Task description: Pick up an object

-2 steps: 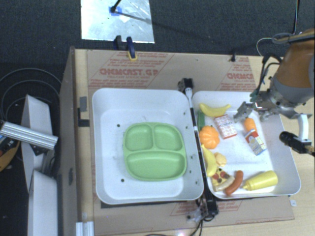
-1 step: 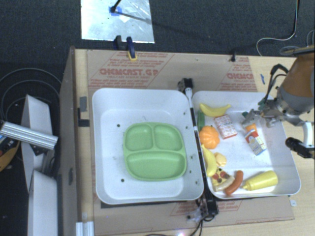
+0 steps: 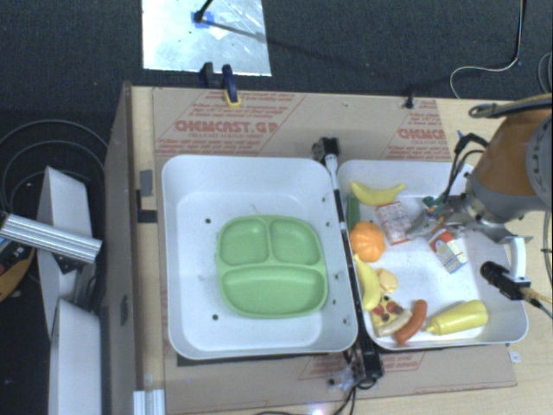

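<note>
Two white bins are set side by side on the bench. In the left bin (image 3: 186,232) a green divided plate (image 3: 272,264) is laid flat. The right bin (image 3: 505,322) is strewn with toy food: a banana (image 3: 378,193) near the far wall, an orange (image 3: 367,241) by the divider, a pizza slice (image 3: 388,316), a sausage (image 3: 412,320) and a yellow bottle (image 3: 456,317) along the near wall, and a small red and white packet (image 3: 448,252) in the middle. The gripper (image 3: 429,218) is seen low over the right bin, just beside that packet; whether it is spread or closed cannot be told, and nothing is seen held in it
</note>
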{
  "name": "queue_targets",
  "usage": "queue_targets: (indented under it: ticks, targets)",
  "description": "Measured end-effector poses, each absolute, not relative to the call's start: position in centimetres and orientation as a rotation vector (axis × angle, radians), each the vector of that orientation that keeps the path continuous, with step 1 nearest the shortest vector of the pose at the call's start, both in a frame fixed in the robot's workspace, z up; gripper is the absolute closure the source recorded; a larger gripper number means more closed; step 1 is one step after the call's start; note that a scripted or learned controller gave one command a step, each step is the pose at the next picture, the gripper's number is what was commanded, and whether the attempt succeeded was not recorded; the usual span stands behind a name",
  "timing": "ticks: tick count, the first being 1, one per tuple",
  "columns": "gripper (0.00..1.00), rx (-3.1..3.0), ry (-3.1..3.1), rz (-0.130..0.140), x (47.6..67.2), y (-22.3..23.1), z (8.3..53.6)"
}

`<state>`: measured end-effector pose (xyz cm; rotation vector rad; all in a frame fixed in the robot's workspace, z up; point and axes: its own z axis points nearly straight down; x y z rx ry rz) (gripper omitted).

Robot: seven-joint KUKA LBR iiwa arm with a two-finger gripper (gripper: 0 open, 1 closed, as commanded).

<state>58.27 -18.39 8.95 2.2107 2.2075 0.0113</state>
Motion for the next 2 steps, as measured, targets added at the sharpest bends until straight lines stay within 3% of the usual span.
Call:
queue_targets:
  ticks: [1,2]
  targets:
    - [1.00,2.208,2.209,0.014,58.4,-18.4,10.2]
    - [1.00,2.222,2.222,0.001,55.4,-17.4,13.1]
